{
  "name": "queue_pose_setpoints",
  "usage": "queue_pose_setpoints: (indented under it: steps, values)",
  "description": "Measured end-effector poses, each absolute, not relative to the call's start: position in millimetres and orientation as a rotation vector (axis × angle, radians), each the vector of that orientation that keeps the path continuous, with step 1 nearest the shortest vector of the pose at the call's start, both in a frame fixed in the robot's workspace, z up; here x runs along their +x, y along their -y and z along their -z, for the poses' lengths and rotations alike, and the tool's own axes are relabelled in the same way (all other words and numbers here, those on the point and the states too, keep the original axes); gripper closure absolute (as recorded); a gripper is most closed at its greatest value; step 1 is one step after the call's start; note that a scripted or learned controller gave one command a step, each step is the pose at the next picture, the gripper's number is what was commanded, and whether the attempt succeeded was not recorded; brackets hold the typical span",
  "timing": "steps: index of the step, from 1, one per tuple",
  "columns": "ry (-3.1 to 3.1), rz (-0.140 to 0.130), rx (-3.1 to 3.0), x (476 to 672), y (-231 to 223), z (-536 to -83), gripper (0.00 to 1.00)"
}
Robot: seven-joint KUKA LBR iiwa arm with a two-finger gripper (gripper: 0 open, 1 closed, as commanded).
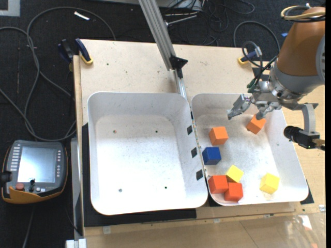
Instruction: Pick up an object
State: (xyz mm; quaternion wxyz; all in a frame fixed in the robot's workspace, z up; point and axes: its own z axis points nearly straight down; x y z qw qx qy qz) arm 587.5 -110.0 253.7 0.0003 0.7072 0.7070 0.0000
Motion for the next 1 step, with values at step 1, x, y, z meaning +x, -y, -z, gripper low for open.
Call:
queue_pose_setpoints:
  steps: [1]
  values:
    - [-2.22, -0.002, 2.219, 588.1, 110.0, -263.7, 1.0]
